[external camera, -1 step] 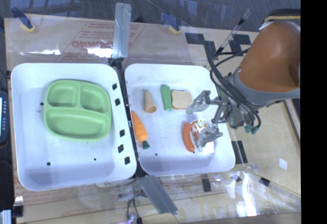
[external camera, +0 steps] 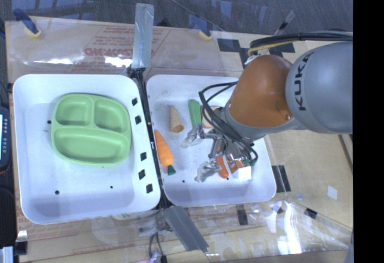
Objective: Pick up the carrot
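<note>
The carrot, orange with a green stub end, lies along the left wall of the right bin, its tip pointing away. My gripper hangs over the middle of that bin, a short way right of the carrot and apart from it. It is open, the two metal fingers spread wide with only bare bin floor between them. The orange wrist band and grey arm cover the bin's right part.
A tan cone-shaped piece and a green stick-like vegetable lie at the back of the right bin. A small orange and white object sits under the wrist. A green divided plate rests in the left bin.
</note>
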Robot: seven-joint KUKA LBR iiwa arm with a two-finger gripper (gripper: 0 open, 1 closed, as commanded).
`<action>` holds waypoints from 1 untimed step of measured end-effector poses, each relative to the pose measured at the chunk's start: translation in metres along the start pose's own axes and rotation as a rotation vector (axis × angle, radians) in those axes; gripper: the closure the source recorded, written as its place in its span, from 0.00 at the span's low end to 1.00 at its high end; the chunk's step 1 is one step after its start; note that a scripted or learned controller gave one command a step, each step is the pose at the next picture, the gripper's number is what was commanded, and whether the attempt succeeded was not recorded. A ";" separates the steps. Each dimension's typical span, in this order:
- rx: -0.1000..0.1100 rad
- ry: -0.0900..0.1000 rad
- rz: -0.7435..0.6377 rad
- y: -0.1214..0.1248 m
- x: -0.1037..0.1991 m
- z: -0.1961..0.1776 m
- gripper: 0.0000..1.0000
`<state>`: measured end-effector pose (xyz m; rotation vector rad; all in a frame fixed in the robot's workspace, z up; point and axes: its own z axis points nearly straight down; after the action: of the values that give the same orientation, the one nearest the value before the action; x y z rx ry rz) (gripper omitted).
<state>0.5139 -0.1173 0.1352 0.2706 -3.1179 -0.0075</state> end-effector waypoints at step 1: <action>0.002 -0.005 0.245 0.018 0.002 0.046 0.00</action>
<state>0.5084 -0.1000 0.0891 -0.1119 -3.1325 -0.0028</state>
